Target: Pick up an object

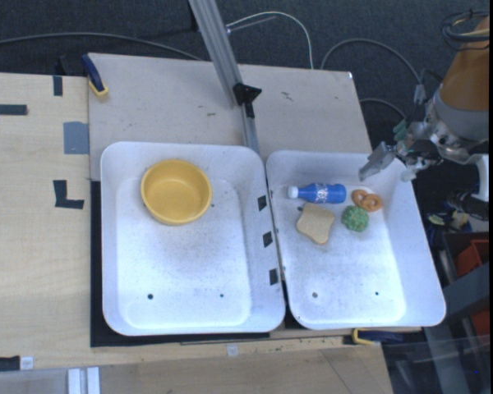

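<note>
The two-finger gripper (380, 162) on the grey arm with its orange band (467, 76) hangs over the far right corner of the right-hand shallow white bin (353, 294), one pale finger slanting down toward the rim; whether the fingers are spread or pressed together cannot be told from this slant, and nothing shows between them; just beneath and toward the bin's middle lies a small blue plastic bottle with a white cap (316, 193), on its side along the far edge, cap pointing to the left-hand bin; beside its base sits a small orange-brown pretzel-shaped toy (366, 200), close to the right rim; just nearer the front, a green knobbly ball like a broccoli head (355, 219) rests touching or nearly touching the pretzel; to its left a tan slice-of-bread toy (315, 223) lies flat below the bottle; the left-hand shallow white bin (181, 294) carries a round yellow plastic bowl (177, 190), upright near its far left corner; a slanted grey metal pole (222, 43) rises from the bench behind the seam between the bins.
</note>
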Controlling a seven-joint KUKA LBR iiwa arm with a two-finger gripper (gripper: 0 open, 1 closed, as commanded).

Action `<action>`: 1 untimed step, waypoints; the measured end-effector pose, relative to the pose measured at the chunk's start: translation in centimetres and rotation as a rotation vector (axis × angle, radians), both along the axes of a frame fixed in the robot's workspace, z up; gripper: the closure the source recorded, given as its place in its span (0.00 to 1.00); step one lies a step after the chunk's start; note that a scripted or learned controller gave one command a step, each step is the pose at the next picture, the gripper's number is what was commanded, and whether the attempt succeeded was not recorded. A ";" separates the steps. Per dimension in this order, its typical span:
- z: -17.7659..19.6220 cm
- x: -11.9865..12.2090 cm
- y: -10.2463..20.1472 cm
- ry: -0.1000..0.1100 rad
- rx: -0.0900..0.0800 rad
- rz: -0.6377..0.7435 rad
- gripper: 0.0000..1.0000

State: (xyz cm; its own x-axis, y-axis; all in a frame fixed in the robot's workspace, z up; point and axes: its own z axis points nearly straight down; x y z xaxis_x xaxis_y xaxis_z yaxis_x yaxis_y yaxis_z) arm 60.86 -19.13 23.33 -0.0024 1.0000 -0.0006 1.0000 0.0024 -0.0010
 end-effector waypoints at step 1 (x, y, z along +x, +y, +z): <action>0.0 0.0 0.0 0.000 0.000 0.000 0.00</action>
State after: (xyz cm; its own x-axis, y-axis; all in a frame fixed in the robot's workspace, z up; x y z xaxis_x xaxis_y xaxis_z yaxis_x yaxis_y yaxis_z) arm 60.86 -19.14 23.33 -0.0023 1.0000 -0.0011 1.0000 0.0023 -0.0013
